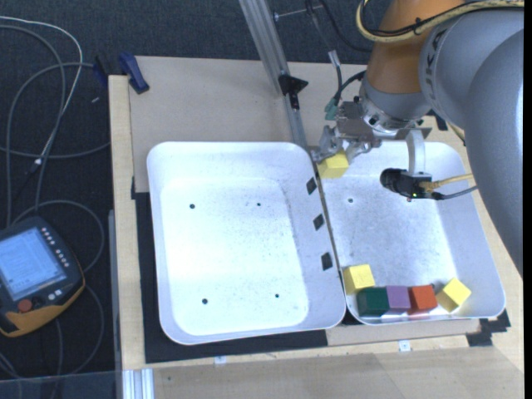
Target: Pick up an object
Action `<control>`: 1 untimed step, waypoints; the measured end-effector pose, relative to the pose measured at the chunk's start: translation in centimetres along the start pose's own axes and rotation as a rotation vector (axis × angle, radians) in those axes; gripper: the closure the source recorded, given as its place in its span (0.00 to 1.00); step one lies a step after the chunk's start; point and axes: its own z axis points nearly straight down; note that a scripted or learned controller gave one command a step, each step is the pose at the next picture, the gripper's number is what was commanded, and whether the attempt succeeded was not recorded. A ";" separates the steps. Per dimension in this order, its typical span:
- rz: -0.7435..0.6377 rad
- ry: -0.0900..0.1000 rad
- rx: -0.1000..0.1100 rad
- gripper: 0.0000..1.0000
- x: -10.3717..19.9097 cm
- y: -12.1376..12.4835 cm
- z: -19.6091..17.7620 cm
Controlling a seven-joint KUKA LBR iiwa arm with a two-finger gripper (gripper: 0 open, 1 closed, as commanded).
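Observation:
My gripper [337, 158] hangs over the far left corner of the right bin [416, 231], under the grey arm with its orange band. A small yellow block [335, 166] sits between its fingers, held above the bin floor. Along the right bin's near edge lies a row of blocks: a yellow one [359, 278], a dark green one [373, 300], a purple one [399, 298], an orange-red one [423, 298] and another yellow one [455, 293].
The left bin [229, 239] stands beside the right one, with black clips along the shared rim. A metal pole [270, 52] slants up behind the bins. A black sensor [403, 181] hangs off the arm over the right bin. A teach pendant [33, 268] lies at far left.

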 end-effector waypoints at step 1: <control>0.001 0.001 0.003 1.00 8.0 0.6 0.0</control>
